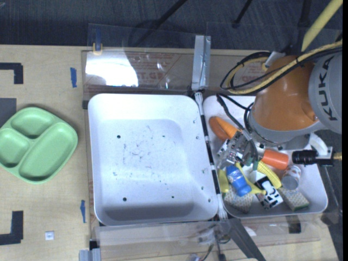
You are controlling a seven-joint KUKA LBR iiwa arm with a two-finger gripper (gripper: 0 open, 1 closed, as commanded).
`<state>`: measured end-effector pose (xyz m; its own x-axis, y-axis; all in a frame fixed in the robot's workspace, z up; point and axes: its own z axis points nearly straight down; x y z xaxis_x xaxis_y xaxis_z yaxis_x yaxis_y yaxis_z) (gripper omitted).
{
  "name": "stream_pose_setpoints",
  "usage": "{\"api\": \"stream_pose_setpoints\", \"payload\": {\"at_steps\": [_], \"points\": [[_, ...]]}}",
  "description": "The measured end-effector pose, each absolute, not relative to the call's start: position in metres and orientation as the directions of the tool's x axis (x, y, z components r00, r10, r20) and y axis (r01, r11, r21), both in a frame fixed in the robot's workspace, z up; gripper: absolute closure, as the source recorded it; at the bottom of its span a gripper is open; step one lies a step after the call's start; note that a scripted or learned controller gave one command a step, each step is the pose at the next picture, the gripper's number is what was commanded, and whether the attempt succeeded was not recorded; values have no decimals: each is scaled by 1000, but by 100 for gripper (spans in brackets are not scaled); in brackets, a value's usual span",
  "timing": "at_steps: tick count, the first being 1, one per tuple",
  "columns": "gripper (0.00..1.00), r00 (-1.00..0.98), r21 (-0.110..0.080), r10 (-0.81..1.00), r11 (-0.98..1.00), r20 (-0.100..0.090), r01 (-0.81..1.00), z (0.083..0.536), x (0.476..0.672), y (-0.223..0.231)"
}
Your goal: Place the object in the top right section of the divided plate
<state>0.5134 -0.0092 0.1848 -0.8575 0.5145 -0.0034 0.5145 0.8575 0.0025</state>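
The green divided plate (37,144) lies on the wooden bench at the far left, outside both bins. My gripper (236,152) reaches down into the right bin (315,197), under the orange-banded wrist (283,105). It hangs over a heap of small objects: an orange carrot-shaped piece (222,126) just up-left of it, a blue item (237,179) just below it, and an orange cylinder (274,159) to its right. Which object it touches is hidden by the wrist and clutter.
The left bin (147,156) is a wide white tray between the plate and the right bin. A yellow piece (265,173), a black-and-white item (270,194) and mesh pads (239,200) crowd the right bin's front. Cables loop above the arm.
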Motion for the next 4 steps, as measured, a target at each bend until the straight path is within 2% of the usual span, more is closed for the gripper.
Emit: {"api": "stream_pose_setpoints", "payload": {"at_steps": [1, 2, 3, 4], "points": [[100, -993, 1, 118, 993, -7, 118, 312, 513, -35], [100, -978, -2, -208, 978, -10, -208, 437, 510, -80], [100, -901, -5, -434, 901, -9, -434, 437, 574, -150], [100, -735, -7, -678, 735, -9, -678, 413, 652, -189]]}}
